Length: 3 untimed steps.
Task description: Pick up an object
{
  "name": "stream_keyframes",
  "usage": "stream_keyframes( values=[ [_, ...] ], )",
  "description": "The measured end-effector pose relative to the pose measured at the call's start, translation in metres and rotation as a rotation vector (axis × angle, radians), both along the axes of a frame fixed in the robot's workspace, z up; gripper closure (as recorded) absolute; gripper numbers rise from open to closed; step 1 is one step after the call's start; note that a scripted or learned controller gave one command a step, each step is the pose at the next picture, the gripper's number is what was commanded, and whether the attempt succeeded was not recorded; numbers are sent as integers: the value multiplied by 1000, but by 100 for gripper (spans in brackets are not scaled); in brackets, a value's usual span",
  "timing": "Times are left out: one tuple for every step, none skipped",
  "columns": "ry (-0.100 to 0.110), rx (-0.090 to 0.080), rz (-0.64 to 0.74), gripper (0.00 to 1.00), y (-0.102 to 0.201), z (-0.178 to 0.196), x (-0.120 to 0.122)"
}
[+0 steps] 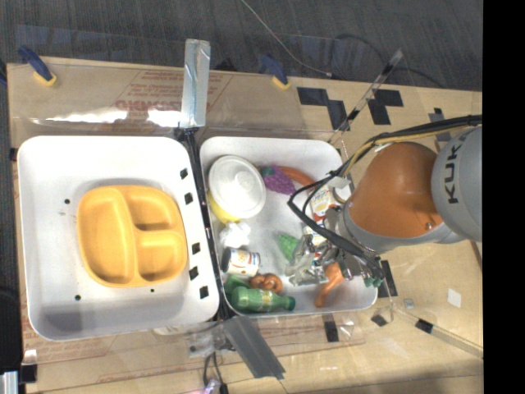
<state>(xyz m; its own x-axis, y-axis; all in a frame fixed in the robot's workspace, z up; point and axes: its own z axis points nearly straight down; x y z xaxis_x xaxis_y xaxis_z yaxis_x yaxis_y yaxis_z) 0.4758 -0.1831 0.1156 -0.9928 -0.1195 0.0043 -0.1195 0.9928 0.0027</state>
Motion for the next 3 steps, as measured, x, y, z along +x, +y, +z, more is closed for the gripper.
stream_keyframes(
  values=[
    [-17, -7, 138, 100, 28, 137, 14],
    [-2, -1, -141, 100, 33, 49, 57],
    [-15, -6, -240, 100, 0, 148, 110]
  ],
)
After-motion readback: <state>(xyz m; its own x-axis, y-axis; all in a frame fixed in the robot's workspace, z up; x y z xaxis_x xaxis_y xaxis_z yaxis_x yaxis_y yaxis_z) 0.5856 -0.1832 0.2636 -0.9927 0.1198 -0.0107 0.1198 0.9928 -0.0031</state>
